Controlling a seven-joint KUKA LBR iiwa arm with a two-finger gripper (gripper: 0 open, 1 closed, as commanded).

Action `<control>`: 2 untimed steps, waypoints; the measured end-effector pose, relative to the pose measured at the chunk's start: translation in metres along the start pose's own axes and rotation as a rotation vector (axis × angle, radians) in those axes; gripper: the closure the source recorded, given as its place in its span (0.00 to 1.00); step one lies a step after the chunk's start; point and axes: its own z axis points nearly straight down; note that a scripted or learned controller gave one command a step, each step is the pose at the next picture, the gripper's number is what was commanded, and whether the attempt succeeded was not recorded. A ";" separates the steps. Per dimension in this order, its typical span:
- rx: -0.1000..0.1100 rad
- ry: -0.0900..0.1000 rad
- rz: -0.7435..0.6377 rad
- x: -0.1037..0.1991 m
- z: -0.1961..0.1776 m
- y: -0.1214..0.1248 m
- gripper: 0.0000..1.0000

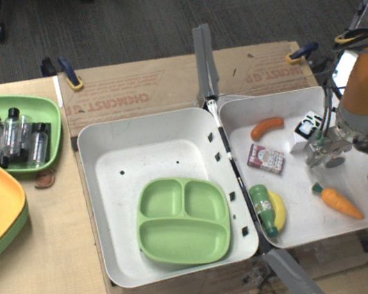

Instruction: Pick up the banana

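The banana [277, 209] (likely light, smooth plastic) is best pinched mid-body, while the gripper [324, 153] is seen empty, fingers slightly parted.

My jaws [324, 152] hang over the right bin [304, 230], well apart from the banana [277, 209] beside the green bottle [261, 211].
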 end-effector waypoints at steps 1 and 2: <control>0.002 0.002 0.002 0.010 0.001 -0.019 1.00; 0.000 0.001 -0.007 0.019 0.001 0.000 1.00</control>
